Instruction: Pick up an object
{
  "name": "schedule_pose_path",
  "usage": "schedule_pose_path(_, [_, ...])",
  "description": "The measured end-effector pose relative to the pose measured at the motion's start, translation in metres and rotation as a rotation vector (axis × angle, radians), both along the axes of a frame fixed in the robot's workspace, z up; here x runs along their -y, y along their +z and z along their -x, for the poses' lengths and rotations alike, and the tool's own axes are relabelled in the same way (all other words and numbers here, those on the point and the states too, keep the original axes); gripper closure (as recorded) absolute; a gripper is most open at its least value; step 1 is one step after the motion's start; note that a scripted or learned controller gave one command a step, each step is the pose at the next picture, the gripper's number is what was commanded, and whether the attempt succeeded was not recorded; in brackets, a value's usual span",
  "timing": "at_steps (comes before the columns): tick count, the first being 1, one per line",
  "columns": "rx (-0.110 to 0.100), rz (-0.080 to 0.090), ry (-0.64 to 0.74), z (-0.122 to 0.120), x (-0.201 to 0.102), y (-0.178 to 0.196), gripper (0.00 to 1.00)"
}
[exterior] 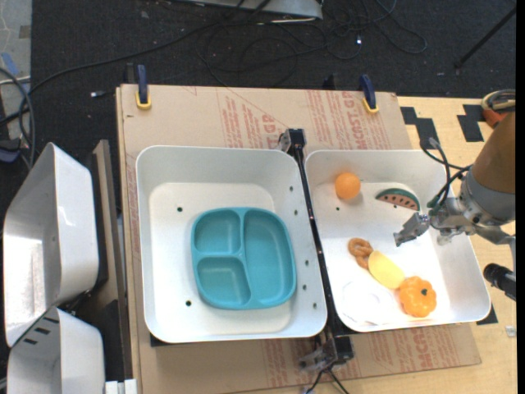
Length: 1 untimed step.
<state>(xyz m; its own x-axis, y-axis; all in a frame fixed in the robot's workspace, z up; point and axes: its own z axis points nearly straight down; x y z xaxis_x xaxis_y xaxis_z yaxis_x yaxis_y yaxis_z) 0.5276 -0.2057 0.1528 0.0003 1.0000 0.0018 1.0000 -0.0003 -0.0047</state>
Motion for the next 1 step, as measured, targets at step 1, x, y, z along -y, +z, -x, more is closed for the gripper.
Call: schedule_pose_path(1, [-0.001, 0.000, 0.000, 0.0005, -0.0111, -0.0568, 0.00])
